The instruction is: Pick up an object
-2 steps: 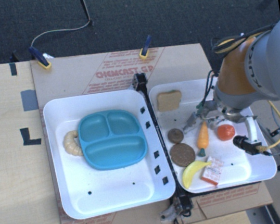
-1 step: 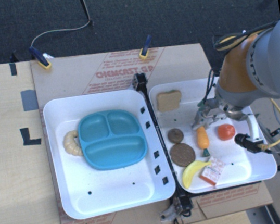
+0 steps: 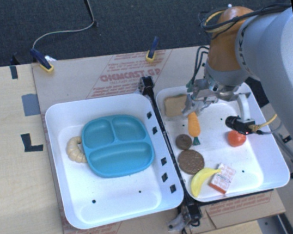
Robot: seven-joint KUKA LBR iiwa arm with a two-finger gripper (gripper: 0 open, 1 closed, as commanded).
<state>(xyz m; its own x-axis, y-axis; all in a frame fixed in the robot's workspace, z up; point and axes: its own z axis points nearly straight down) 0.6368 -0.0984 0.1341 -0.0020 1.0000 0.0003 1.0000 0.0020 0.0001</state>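
Camera view: gripper [image 3: 193,107] is seen in the right bin [image 3: 266,174], with the carrot [image 3: 193,126] hanging upright, clamped between its fingers. Two cookies [image 3: 189,156], banana [image 3: 202,179], tomato [image 3: 236,138] are spread nearby. Blue plate [image 3: 118,145] is set in the left bin [image 3: 67,170].

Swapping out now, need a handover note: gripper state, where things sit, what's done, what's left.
Gripper: low over the right bin, right above the carrot's upper end. Grasp cannot be confirmed from this view.
Right bin: carrot, tomato, two brown discs, banana, red-and-white packet, tan slice.
Left bin: blue divided plate, pale pastry beside its left edge.
Done: arm positioned at carrot.
Left: grasp and lift, not confirmed.
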